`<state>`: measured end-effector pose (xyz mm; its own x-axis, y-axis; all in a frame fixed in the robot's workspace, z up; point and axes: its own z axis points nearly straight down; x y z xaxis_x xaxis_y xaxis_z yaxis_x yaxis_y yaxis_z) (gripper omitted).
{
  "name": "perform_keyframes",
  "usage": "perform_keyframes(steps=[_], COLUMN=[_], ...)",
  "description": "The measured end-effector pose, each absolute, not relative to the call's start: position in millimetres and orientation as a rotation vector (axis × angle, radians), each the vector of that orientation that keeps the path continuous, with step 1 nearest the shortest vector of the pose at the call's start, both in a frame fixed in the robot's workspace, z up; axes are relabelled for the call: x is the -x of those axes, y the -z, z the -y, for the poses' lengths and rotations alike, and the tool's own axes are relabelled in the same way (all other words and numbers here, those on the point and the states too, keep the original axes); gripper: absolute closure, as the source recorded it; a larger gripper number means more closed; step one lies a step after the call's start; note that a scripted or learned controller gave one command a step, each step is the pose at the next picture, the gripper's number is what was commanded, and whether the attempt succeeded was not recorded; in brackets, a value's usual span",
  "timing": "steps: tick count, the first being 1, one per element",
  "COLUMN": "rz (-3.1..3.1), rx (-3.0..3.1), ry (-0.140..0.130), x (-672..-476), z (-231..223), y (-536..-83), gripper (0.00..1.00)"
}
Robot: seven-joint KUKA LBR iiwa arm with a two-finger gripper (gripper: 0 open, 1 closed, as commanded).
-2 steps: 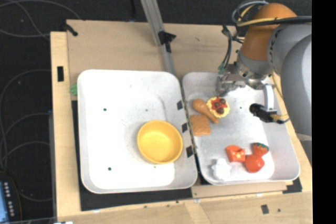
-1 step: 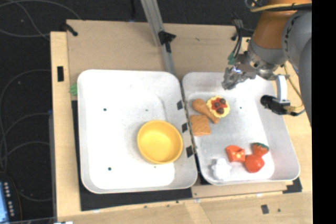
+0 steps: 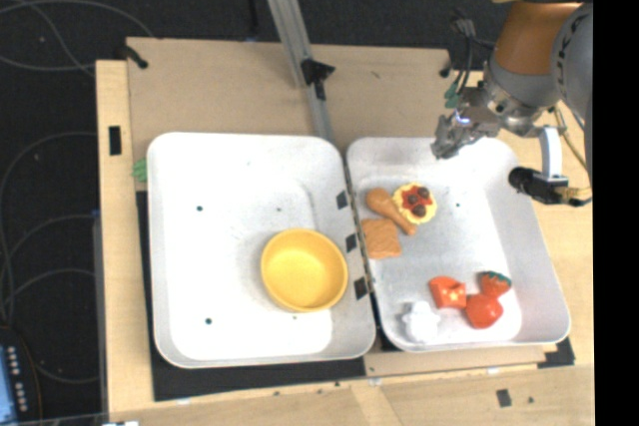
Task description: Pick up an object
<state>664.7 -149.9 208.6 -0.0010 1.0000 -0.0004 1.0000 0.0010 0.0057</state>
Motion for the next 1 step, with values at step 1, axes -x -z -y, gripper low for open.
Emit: perform_keyframes(steps=[1], rz=[-2.224], rx=[-2.218], ry=[-0.001], x=[-658.5], z=[97.7], y=[-206.1], gripper=[1.00])
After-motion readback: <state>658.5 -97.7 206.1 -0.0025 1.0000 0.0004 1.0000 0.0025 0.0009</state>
